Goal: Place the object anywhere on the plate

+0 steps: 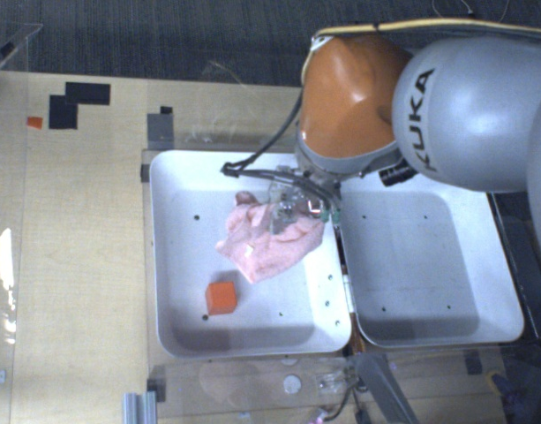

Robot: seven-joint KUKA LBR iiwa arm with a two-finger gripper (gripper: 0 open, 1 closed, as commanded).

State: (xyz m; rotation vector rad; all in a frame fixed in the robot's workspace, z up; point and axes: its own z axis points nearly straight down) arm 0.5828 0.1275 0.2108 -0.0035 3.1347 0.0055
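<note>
1. Left bin (164, 263) holds a crumpled pink cloth (268, 244) near its middle, toward 1 o'clock.
2. Same bin: an orange block (221, 298) at 7 o'clock of the cloth, apart from it.
3. Right bin (482, 325) sits just beside the left bin on the bench (76, 237).
4. Gripper (292, 208) sits over the cloth's upper edge; cannot tell how the jaws stand.
5. Arm (447, 104) comes in from 2 o'clock.
</note>
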